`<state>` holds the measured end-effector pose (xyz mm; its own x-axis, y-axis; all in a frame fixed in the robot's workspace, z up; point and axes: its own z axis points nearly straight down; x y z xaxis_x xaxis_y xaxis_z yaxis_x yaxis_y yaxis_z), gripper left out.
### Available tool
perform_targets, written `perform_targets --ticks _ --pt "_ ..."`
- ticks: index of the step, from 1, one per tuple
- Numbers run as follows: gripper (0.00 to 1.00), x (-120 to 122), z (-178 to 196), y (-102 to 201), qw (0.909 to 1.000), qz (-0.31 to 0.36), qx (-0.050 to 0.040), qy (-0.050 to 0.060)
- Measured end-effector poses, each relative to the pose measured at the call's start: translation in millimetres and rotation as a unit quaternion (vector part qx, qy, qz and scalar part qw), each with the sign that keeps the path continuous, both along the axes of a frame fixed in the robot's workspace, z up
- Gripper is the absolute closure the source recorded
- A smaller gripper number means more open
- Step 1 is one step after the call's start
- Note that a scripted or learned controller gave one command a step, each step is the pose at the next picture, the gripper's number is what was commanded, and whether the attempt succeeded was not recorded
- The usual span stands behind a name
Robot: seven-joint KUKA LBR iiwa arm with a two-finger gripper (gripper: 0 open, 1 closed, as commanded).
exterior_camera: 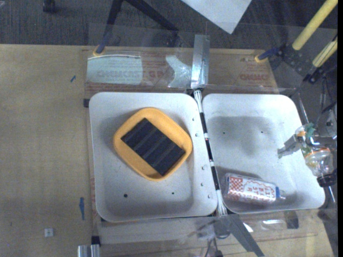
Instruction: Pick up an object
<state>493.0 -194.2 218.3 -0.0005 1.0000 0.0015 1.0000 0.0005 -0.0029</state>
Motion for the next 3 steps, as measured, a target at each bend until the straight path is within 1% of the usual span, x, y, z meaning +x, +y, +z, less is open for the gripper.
perform_targets --ticks 1,2,3 --pt "0.00 -6 -124 49 0.9988 0.049 -0.0017 -0.003" --pt "1.00 -7 -115 47 0.9989 0.047 -0.0025 -0.004" --pt "1.00 24 -34 113 0.9947 0.103 -0.0006 -0.001"
